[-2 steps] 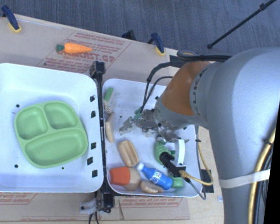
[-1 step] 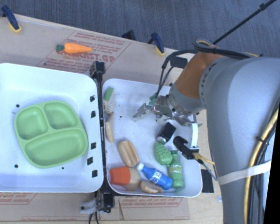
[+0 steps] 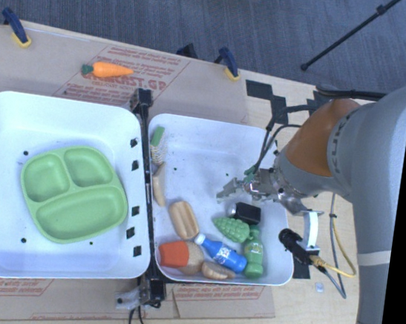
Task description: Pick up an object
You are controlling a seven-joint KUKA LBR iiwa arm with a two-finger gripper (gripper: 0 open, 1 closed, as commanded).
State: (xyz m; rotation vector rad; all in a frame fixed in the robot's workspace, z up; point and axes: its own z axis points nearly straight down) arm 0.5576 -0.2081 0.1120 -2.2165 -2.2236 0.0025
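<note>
Your hand [image 3: 247,191] hangs over the right bin [image 3: 214,133], near its far-right side, and the slant of the view hides its tips, so you cannot tell whether it is apart or together; nothing is seen between them.

The closest candidate is the small black block [image 3: 247,213], just below the hand and touching the green bumpy toy [image 3: 231,229]. It looks rigid and light, with flat faces that should give you a sure bite across its short sides. Its long axis appears to run roughly left to right.

Further below the hand lies the blue bottle [image 3: 221,254], its long axis slanting from upper left to lower right, white cap end toward the left. It is probably smooth, hard plastic and likely to roll, so you should close across its body rather than along it. Beside it stands a green bottle [image 3: 253,256], crowded against the bin wall.

The tan bread-like piece [image 3: 184,219], down and left of the hand, lies diagonally and looks soft.
</note>
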